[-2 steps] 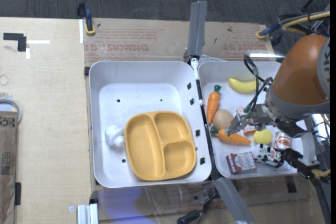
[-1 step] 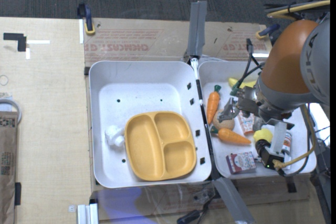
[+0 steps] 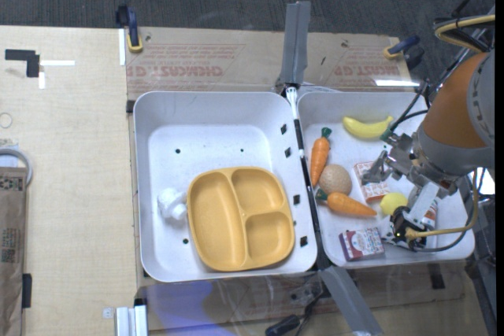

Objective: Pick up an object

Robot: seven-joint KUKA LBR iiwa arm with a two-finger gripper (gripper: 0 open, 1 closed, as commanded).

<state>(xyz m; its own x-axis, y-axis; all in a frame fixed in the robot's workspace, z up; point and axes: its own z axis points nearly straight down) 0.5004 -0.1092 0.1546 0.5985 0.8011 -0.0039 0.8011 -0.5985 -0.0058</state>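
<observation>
The right bin [image 3: 465,248] holds a yellow banana [image 3: 366,127], an upright carrot [image 3: 318,157], a beige egg-shaped ball [image 3: 335,179], a second carrot [image 3: 350,206] lying flat, a small yellow fruit [image 3: 391,204] and two red-and-white cartons. My gripper [image 3: 381,168] hangs low in this bin, directly over one carton [image 3: 367,175], which it partly hides. The other carton [image 3: 361,243] lies near the front wall. Whether anything sits in the gripper is not visible.
The left bin [image 3: 150,169] carries a yellow divided plate [image 3: 240,216] and a small white object [image 3: 171,204] beside it. A grey divider [image 3: 296,43] stands behind the bins. Cardboard [image 3: 205,59] and a wooden bench top [image 3: 63,169] surround them.
</observation>
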